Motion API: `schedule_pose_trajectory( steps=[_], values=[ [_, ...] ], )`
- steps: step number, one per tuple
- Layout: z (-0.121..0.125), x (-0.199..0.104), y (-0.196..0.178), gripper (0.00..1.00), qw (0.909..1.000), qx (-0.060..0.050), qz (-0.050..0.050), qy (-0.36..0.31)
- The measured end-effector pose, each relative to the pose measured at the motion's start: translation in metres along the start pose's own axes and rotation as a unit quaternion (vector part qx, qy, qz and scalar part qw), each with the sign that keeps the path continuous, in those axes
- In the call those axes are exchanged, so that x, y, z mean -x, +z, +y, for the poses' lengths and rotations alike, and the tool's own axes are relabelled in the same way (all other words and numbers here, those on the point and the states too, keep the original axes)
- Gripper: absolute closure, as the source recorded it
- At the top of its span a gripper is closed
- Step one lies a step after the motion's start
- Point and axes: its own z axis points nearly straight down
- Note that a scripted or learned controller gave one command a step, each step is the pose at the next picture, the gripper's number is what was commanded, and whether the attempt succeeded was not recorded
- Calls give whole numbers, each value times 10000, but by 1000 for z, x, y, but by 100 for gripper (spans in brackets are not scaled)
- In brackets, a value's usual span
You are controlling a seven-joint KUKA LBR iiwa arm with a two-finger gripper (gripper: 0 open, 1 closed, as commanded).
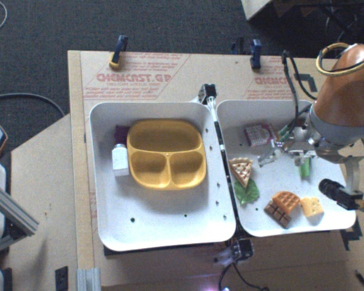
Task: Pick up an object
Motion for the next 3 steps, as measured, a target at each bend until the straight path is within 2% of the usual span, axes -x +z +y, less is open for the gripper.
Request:
schedule_pose_trajectory(
  steps=[1, 2, 3],
  values=[
    [3, 0, -7, 0, 10000, 69, -10, -13],
    [1, 4, 56, 0, 10000, 35, -2, -8],
    [2, 4, 104, 0, 10000, 71, -9, -1]
  ],
)
